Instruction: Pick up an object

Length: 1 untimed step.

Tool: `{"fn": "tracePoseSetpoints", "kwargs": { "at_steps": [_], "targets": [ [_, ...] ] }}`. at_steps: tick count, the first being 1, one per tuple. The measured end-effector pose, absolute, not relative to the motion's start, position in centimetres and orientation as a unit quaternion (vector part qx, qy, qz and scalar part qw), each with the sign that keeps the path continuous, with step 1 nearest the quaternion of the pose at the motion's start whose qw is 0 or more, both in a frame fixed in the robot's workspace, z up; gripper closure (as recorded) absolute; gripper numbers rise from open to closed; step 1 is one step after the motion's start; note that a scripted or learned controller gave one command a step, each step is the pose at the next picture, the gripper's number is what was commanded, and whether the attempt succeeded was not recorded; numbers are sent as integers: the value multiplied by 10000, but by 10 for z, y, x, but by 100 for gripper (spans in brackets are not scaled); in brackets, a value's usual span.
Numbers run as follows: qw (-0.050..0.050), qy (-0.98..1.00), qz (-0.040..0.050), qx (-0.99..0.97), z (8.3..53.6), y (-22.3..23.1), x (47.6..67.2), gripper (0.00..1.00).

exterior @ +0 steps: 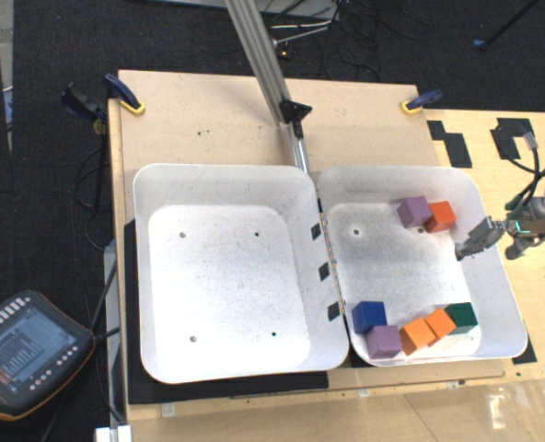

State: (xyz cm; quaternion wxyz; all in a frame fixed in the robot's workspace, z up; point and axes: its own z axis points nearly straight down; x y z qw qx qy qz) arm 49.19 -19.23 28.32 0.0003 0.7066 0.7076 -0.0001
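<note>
Black floor around your tan surface (217,109); your jaws (480,238) sit mid-right over the right bin (383,265), just right of the purple block (412,212) and orange block (441,215); can't tell their state.

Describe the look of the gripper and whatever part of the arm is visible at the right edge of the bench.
The gripper is small, dark grey and metallic-looking, ending in a slim angled finger piece over the rim of the right bin. Behind it sits a blocky grey wrist section with a small teal-green spot. Thin dark cables loop up from there. Finer markings are too small to read.
</note>
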Motion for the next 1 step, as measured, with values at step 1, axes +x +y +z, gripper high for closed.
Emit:
{"fn": "tracePoseSetpoints", "kwargs": {
  "at_steps": [1],
  "targets": [
    [4,7073,0,7069,283,-192,492,0]
  ]
}}
